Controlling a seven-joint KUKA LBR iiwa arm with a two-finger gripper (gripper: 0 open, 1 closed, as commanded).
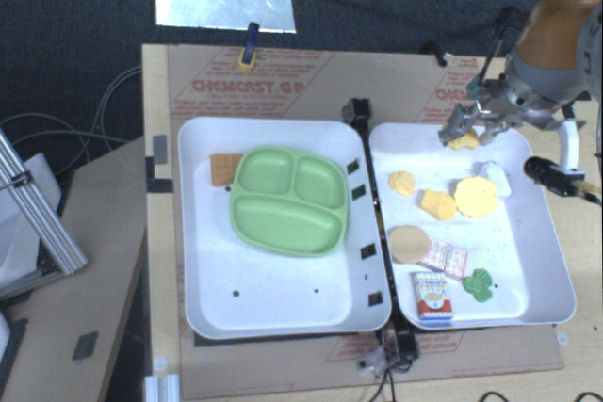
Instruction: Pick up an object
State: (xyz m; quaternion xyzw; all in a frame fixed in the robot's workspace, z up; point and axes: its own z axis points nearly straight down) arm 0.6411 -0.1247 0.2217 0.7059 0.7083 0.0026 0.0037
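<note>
My gripper (464, 133) hangs over the back edge of the right bin (546, 249), with a small yellow food piece (462, 143) caught between its fingertips. Below it in that bin lie a small yellow lump (402, 182), an orange-yellow chunk (437, 203), a round yellow disc (476, 197) and a white scrap (493, 172). Nearer the front are a tan round piece (409, 243), a pink-and-white packet (445, 258), a small juice carton (432, 297) and a green broccoli piece (480, 283).
The left bin (203, 287) holds a green divided plate (287, 201) and a flat brown square (224, 168) beside it. A black divider (369, 202) runs between the bins. A black fitting (551, 174) juts in at the right bin's right rim.
</note>
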